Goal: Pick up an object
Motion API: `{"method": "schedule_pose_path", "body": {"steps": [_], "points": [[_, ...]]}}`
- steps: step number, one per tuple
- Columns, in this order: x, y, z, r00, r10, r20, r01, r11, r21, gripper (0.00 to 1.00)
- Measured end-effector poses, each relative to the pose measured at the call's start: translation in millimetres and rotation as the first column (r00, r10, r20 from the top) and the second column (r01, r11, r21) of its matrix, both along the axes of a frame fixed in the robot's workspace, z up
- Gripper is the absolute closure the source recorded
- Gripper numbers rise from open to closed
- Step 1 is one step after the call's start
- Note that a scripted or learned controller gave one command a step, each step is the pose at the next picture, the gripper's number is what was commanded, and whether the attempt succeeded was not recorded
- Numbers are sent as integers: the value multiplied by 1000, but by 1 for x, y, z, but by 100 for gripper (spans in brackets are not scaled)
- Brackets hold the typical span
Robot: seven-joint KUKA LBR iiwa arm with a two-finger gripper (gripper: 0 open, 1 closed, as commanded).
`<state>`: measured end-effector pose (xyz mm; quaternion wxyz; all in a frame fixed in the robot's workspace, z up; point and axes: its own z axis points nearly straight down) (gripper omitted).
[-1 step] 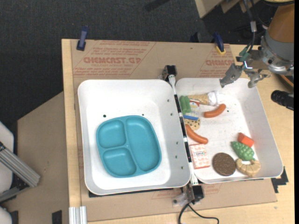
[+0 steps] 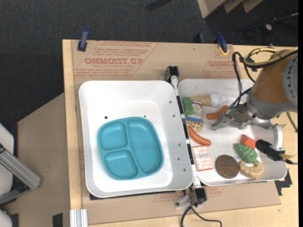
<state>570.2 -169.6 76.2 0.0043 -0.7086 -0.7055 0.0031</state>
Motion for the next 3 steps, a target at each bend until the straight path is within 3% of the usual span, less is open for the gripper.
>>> {"method": "schedule_pose_path", "body": {"steps": [1, 2, 3], "points": [[72, 25, 9, 1000, 9, 16, -9, 1000, -2, 0], [68, 23, 19, 1000, 5, 5, -5, 1000, 0, 100], [45, 117, 115, 1000, 14, 20, -14, 1000, 1, 100]]}}
